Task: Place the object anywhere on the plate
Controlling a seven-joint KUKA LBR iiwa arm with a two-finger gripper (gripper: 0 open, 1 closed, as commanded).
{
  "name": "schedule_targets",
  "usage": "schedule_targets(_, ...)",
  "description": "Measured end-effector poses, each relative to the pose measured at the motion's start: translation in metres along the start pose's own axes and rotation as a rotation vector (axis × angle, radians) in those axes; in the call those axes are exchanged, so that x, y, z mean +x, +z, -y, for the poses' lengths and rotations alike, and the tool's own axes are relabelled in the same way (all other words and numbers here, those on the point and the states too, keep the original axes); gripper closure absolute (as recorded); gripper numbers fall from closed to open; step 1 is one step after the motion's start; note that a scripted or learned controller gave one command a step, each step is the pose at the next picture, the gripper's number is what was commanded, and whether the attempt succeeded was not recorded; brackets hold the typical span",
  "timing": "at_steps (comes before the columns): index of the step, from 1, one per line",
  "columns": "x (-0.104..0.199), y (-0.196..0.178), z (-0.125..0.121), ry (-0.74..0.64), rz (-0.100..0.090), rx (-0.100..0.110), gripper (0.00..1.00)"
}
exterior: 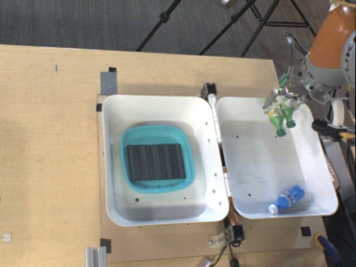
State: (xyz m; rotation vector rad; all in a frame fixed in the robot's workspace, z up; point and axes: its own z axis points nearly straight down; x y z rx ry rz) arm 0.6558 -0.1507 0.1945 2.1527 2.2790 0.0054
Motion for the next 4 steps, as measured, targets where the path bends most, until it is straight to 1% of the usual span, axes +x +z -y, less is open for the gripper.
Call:
schedule_targets(1, 0.038, -0.065, -0.014, -0.041, -0.002, -0.002, 1.00)
schedule_targets(2, 0.078, -0.093, 0.016, 0.001, -0.003, 0.000, 1.00)
schedule_targets(3, 0.078, -0.093, 0.016, 0.001, -0.002, 0.000, 0.00)
schedule_targets(4, 0.124, -0.113, 0.091, -0.469, -0.002, -0.002, 0.00)
